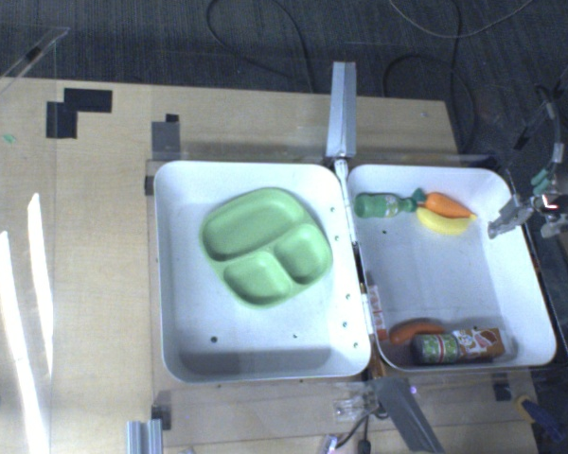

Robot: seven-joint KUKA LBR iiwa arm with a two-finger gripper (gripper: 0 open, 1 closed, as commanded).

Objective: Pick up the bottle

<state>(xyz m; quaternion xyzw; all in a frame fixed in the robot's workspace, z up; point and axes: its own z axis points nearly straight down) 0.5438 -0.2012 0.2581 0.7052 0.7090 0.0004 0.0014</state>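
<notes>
Nearest the camera, along the near wall of the right-hand shallow white plastic bin [540,296], a brown glass-look sauce bottle with a green and red label [457,346] lies on its side. Its long axis runs left to right, parallel to the desk's [76,253] near edge. A reddish-brown sausage-shaped piece [409,329] lies against its far-left side, touching or very nearly so.

A second candidate, a small green plastic bottle with a pale label [386,204], lies in the far-left corner of the same bin. It is also on its side, with its long axis left to right and its cap end pointing right. At that cap end sits an orange toy carrot [448,205], with a yellow toy banana [440,222] just on its near side.

The left-hand white bin [170,272] holds a light green three-compartment plastic tray [265,246] and no bottle.

The grey arm comes in at the right, and its fingers [507,221] hang over the right bin's right wall, close to the far-right corner. How far open they are cannot be told from this view, and nothing can be seen between them.

From there the green bottle lies straight to the left along the far wall, with the carrot and banana in between. The brown bottle lies toward the near edge and slightly left, across bare bin floor. I judge the brown bottle the freer target. Either way, the grasp would have to close across the bottle's width, so from far side to near side.
</notes>
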